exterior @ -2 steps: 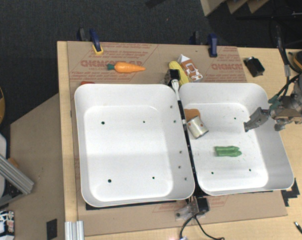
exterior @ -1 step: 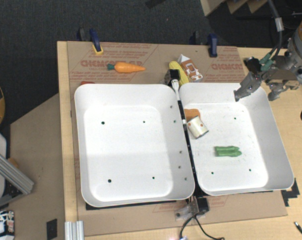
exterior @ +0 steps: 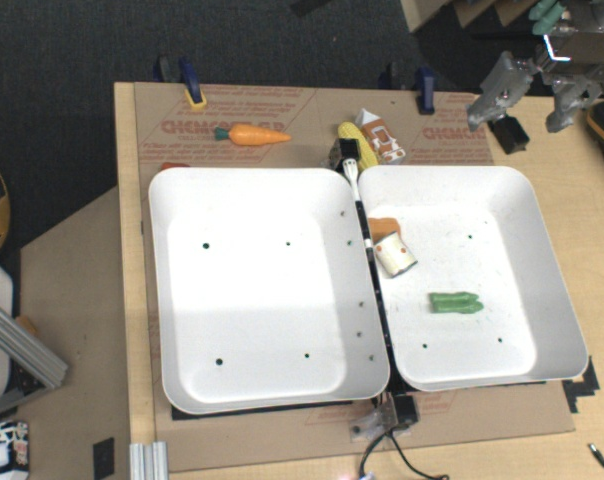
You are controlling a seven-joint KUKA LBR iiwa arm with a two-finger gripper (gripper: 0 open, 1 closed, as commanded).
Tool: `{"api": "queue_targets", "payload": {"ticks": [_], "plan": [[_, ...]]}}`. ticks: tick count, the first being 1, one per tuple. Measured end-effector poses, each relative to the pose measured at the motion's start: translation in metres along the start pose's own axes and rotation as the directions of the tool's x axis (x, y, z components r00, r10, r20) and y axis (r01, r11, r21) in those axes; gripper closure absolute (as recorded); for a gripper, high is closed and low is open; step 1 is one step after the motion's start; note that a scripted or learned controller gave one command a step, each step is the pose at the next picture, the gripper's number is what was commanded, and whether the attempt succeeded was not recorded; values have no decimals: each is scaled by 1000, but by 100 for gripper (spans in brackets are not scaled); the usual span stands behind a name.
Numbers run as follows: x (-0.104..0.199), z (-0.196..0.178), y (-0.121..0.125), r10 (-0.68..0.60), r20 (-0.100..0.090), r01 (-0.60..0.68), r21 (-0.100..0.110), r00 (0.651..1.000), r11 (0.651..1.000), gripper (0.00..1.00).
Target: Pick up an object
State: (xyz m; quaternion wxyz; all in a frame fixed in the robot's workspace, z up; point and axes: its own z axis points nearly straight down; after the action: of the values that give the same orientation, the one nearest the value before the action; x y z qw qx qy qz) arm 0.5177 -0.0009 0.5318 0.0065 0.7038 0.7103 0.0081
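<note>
In the right bin (exterior: 527, 218) lies a small green object (exterior: 454, 303), near the middle. A white cylinder with an orange end (exterior: 393, 256) rests by the bin's left wall, touching an orange piece (exterior: 384, 228) just behind it. My gripper (exterior: 534, 120) hangs high at the upper right, past the right bin's far corner and well away from these objects. Its two fingers (exterior: 508, 131) are spread apart with nothing between them, so it is open.
The left bin (exterior: 182, 268) sits beside the right one. Behind the bins on the cardboard lie a toy carrot (exterior: 254, 136), a yellow item (exterior: 353, 136), an orange-and-white packet (exterior: 385, 141) and a black piece (exterior: 346, 154). Blue clamps (exterior: 425, 90) hold the board's far edge.
</note>
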Motion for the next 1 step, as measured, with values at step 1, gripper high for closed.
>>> {"api": "queue_targets", "payload": {"ticks": [1], "plan": [[-4,-2,0,8,4,-8,15,1000,1000,100]]}}
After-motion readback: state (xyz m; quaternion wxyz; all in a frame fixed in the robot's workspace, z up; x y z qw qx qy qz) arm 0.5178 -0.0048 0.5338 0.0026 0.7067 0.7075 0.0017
